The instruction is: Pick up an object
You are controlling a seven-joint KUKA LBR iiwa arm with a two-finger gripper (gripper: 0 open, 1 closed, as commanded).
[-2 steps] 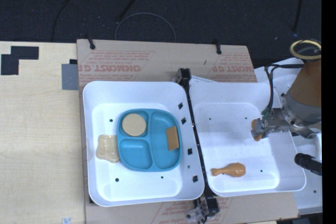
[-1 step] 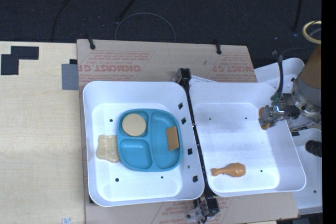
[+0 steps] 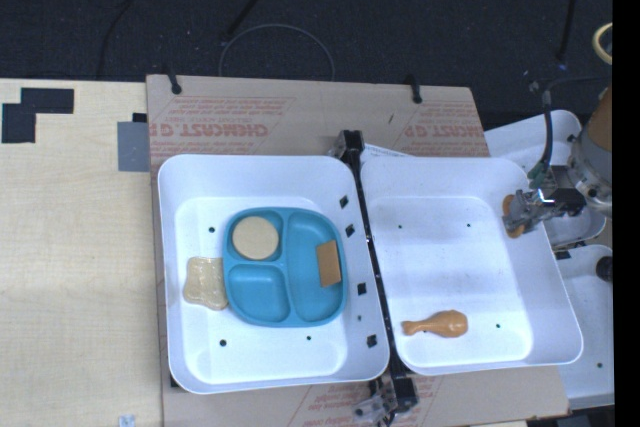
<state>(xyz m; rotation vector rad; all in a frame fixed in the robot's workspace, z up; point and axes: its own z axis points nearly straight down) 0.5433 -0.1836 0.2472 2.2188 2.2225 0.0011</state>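
Right bin (image 3: 560,335) (drumstick (image 3: 437,324) inside).

You have four candidates, all placed here against the blue tray (image 3: 262,303) in the left bin. A round tan disc (image 3: 254,237) lies flat in its upper-left compartment; a brown block (image 3: 328,263) lies in its right compartment. A pale slice (image 3: 205,283) touches its left edge. Well right of it, a tan drumstick (image 3: 437,324) lies flat.
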